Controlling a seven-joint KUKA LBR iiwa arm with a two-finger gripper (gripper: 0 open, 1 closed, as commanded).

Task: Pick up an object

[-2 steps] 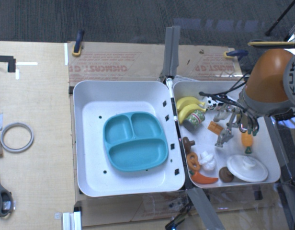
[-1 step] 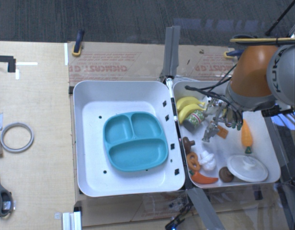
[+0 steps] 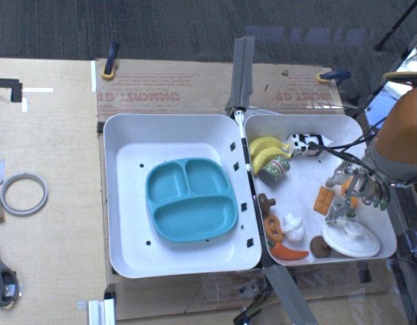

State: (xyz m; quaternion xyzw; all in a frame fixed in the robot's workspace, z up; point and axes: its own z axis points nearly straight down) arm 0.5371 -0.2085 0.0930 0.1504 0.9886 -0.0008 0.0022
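Waffle-like orange block point(image 3: 323, 200) lies in right bin point(image 3: 300, 124), just left of gripper point(image 3: 346, 202). Gripper hangs low over bin w/ arm point(image 3: 398, 141) entering from right; whether it's spread or pinched, can't tell. Nearby: bananas point(image 3: 266, 152), white disc point(image 3: 352, 239), carrot point(image 3: 288, 252). Left bin point(image 3: 120, 181) holds teal divided plate point(image 3: 191, 199).

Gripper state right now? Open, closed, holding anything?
Gripper: cannot be told. It sits low in the right bin, beside the orange waffle and above the white plate.
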